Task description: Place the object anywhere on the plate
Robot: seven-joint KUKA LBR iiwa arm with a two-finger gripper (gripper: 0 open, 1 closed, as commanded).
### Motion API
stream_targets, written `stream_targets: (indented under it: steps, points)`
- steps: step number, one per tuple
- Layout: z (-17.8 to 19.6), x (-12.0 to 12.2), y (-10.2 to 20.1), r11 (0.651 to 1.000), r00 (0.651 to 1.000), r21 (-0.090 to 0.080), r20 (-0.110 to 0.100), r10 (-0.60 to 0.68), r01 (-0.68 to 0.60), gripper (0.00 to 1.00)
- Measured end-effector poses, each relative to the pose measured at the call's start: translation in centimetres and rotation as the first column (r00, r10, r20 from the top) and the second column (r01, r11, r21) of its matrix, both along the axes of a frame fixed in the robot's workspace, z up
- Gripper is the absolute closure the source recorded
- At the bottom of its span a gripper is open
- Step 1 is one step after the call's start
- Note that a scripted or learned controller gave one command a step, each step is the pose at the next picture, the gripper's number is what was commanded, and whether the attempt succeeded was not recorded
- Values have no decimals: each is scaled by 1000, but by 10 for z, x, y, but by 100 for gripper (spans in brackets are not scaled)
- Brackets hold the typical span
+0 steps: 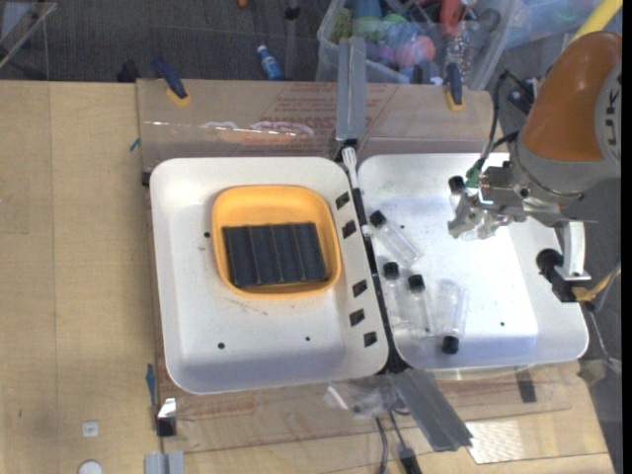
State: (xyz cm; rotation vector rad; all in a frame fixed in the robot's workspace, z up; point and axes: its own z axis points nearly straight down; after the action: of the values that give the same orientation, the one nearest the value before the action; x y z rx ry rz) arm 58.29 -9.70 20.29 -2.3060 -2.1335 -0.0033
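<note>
An orange plate (pixel 275 203) lies in the left bin (pixel 188 314), and a dark ridged block (pixel 275 255) rests on its middle. Several clear vials with black caps lie in the right bin (pixel 513 294): one (pixel 393 235) near the divider, another (pixel 416 300) further forward, and a third (pixel 450 312) near the front. My gripper (pixel 472 217) hangs over the back half of the right bin, to the right of the vials and apart from them. I see nothing held in it.
A raised divider (pixel 360 265) with black clips separates the two bins. The grey arm with its orange band (pixel 578 97) comes in from the right over the right bin's far corner. A box of colourful clutter (pixel 425 18) stands behind the bench.
</note>
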Motion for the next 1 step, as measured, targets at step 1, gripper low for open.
stream_targets:
  steps: [1]
  points:
    - [1,27,21,964,964,-3,2,268,-268,100]
